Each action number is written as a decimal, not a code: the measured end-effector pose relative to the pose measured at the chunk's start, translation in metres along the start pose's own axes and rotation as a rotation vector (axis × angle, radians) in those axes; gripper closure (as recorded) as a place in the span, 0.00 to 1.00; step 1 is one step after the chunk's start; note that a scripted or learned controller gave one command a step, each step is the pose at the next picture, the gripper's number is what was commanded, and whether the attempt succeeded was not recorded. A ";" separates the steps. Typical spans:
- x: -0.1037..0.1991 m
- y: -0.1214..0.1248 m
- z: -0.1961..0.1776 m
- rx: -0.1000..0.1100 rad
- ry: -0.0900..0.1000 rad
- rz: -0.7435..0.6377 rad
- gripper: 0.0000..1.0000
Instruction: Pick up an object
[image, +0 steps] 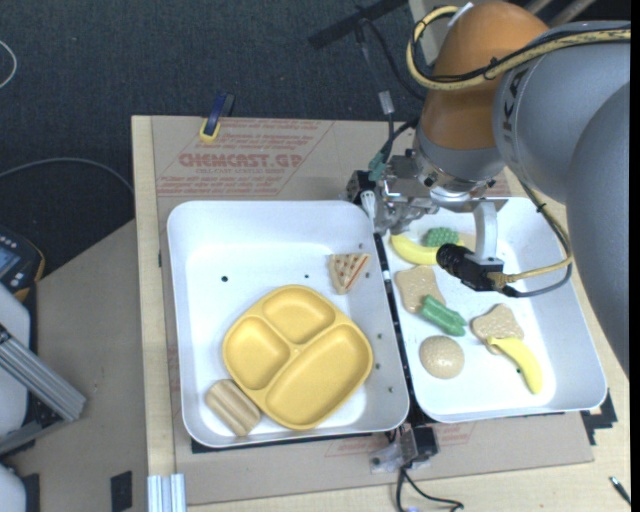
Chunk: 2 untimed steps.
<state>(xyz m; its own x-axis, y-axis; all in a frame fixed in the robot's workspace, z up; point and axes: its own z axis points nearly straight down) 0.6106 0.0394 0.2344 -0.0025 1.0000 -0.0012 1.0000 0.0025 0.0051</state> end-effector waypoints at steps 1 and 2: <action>-0.034 0.018 0.053 0.011 0.001 0.006 1.00; -0.042 -0.050 -0.029 0.004 0.002 0.005 1.00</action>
<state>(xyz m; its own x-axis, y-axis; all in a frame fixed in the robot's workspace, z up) 0.5609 -0.0025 0.2637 0.0027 1.0000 0.0013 1.0000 -0.0027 0.0013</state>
